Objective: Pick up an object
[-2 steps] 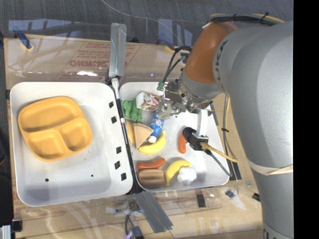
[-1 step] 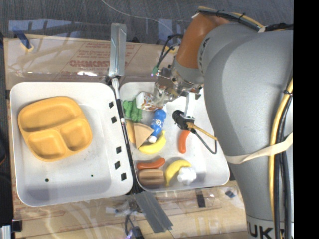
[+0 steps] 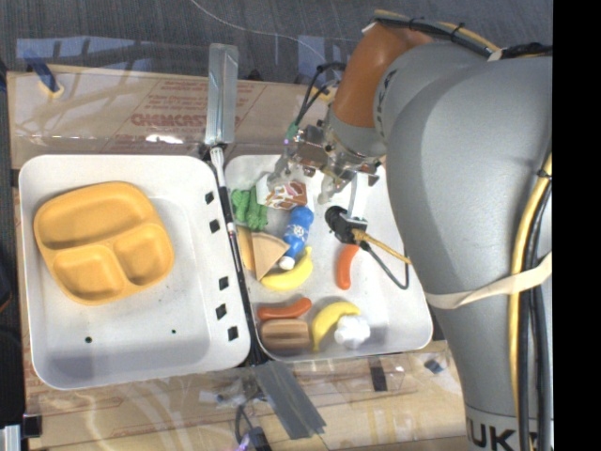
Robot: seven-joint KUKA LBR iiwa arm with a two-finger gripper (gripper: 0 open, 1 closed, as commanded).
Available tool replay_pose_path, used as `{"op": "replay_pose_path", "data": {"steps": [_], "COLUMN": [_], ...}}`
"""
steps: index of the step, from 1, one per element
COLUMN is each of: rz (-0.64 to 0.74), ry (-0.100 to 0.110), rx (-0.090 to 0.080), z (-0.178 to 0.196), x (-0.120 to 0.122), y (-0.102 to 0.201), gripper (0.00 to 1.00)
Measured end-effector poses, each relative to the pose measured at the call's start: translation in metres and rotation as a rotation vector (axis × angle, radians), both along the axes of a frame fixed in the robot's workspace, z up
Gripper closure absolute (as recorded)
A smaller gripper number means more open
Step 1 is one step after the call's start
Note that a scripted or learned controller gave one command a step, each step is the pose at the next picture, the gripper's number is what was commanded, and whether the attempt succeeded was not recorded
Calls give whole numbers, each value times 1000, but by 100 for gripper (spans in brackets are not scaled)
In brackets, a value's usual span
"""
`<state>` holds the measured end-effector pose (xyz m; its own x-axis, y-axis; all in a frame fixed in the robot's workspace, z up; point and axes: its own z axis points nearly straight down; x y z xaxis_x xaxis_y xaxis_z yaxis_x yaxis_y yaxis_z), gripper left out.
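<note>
Hanging over the right bin near its twelve o'clock rim, my gripper sits low among the toys. Whether it is apart or together I cannot tell, since my wrist blocks the view. I see nothing clamped in it.

Just at its seven o'clock lies what looks like a small brown-and-white packet, very close to the gripper, though I cannot tell if they touch. At the packet's eight o'clock a green piece rests against the bin's left wall. A blue bottle lies at the packet's five o'clock, tilted, with its lower end against a banana. A tan wedge sits at the banana's ten o'clock, touching it.

Near the bin's middle, at the bottle's four o'clock, a red pepper lies by itself. Toward the six o'clock rim a sausage lies just above a bun. At their three o'clock a second banana curls around a white lump.

At nine o'clock from all this, the left bin holds a yellow tray in its ten o'clock part, well apart from my gripper.
</note>
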<state>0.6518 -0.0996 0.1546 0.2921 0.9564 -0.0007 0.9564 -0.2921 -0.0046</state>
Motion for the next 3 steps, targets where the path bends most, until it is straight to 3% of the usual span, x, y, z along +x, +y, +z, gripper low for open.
{"op": "replay_pose_path", "data": {"steps": [1,2,3], "rz": [110,118,36], "ry": [-12,-13,-12], "rx": [1,2,2], "z": [-57,-47,55], "x": [-27,-25,-9], "y": [-6,-4,55], "gripper": [0,100,100]}}
